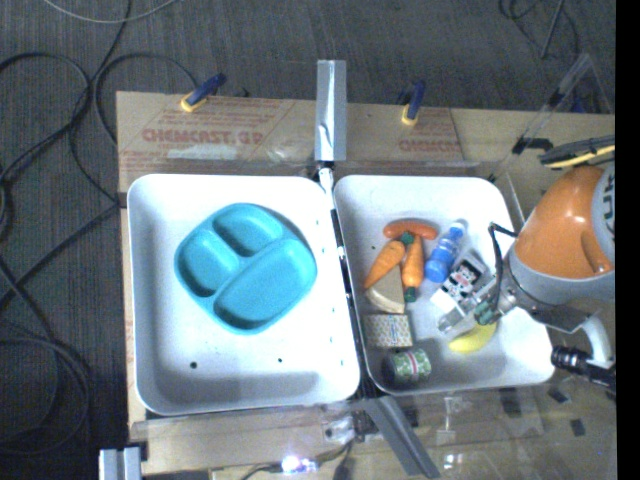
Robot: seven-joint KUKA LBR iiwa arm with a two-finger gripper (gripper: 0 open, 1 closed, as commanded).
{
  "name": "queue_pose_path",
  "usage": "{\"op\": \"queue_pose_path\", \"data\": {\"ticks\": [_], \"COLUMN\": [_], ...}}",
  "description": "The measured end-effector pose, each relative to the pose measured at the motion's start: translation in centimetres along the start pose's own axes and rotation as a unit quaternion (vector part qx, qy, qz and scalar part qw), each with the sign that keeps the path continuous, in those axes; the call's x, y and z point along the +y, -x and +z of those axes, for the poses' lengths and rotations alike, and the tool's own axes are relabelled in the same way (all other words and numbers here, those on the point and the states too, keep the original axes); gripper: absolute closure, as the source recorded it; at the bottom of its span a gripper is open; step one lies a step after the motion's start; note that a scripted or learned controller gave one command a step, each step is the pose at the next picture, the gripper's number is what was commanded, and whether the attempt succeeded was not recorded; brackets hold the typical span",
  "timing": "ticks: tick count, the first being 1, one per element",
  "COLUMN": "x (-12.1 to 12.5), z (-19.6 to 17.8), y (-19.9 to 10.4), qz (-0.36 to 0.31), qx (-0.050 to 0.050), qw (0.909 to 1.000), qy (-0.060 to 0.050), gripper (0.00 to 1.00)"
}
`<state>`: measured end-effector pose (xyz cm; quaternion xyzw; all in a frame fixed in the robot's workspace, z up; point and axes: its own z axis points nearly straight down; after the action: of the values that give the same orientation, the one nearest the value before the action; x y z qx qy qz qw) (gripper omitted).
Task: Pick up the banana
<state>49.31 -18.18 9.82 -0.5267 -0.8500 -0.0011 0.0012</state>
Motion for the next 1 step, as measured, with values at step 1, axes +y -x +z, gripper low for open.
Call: {"op": "queue_pose_path", "data": {"ticks": [1], "x": [0.0], "z": [0.01], "y": [-0.01], "qz": [0.0], "qx": [0.0], "qw": [1.0], "qy": [0.0], "gripper": [0.0]}}
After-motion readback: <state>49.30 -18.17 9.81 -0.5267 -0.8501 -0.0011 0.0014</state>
